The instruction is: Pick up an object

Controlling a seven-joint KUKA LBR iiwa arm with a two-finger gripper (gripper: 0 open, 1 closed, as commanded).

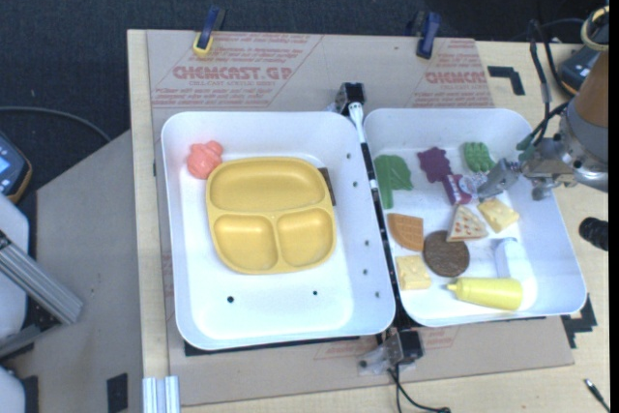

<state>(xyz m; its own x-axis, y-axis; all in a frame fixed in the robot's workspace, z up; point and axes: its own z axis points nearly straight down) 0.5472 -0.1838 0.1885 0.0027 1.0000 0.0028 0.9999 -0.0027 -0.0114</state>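
Observation:
The right bin (551, 237) holds several toy foods. Among them are a green leaf (393, 175), a purple piece (437, 169), a small green piece (476, 156), a pizza slice (467, 223) and a cheese wedge (499, 214). Nearer the front lie a tan waffle (406, 231), a brown cookie (446, 256), a yellow cracker (414, 273), a yellow mustard bottle (486, 292) and a small grey piece (502, 255). My gripper (505, 176) reaches in from the right, low over the bin's far right part, just above the cheese wedge and pizza slice and beside the small green piece.
The left bin (184, 208) carries a yellow divided plate (271, 213) and a pink toy (204, 159) at its far left corner. The bins sit side by side on a cardboard-covered bench (290, 73), with two clamps at its back edge. Cables run at the right.

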